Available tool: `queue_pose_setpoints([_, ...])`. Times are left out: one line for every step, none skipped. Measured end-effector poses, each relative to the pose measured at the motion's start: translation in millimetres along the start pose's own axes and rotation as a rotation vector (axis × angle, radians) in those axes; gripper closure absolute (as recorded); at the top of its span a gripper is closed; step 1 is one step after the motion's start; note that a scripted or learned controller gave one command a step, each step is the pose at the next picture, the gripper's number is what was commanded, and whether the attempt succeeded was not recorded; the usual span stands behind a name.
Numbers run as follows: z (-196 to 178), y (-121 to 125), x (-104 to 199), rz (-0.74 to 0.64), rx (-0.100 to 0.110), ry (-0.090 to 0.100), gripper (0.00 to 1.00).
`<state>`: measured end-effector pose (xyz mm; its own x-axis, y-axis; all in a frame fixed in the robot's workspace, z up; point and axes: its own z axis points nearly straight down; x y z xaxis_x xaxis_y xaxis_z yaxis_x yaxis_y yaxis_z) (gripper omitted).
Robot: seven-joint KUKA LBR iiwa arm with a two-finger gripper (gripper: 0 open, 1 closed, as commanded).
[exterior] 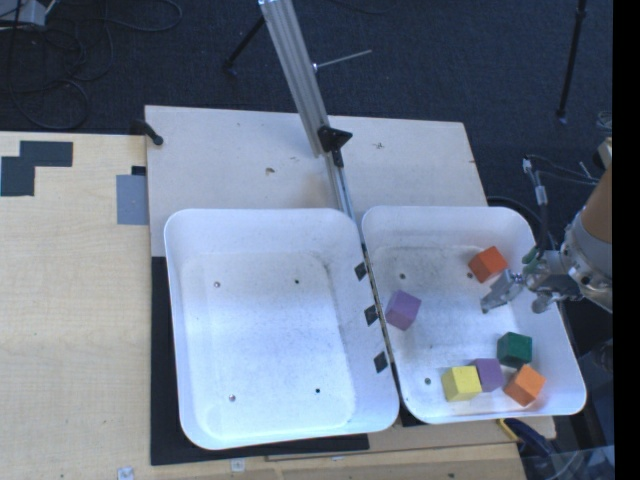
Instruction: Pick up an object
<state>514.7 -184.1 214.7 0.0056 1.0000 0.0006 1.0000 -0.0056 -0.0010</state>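
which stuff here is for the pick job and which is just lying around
For the job: claw; orange cube; purple cube; green cube; yellow cube; small purple cube; second orange cube; right bin.

Lying about: left bin; metal rail.

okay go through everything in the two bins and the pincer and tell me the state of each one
pincer: over the right bin, nothing between its fingers
orange block: loose, beside the pincer
purple block: loose, alone near the divider
green block: loose
yellow block: against the small purple block
second orange block: in the near corner
right bin: holds six blocks
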Motion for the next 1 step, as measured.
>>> queue_pose_setpoints([125.3,70.3,-11.1,-0.009,-0.002,-0.002,0.0])
